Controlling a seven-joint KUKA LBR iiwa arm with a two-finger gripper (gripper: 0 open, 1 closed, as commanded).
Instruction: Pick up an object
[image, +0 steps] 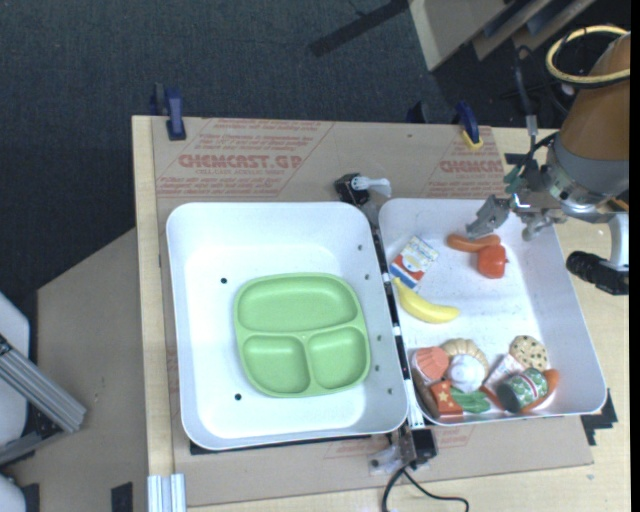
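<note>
My gripper (512, 221) hangs over the far side of the right bin (560, 300), its two fingers spread apart and open with nothing between them. Just below its left finger lie an orange carrot (468, 241) and a red tomato (492, 261). A yellow banana (426, 306) and a small white, red and blue packet (413, 258) lie by the bin's left wall. Several toy foods, among them a cookie (527, 351) and a green can (522, 389), are heaped in the near corner.
The left bin (200, 250) holds a green three-compartment plate (299, 333). A black and white clamp (361, 187) sits at the far end of the divide between the bins. The arm's orange-banded wrist (598, 120) rises at the right.
</note>
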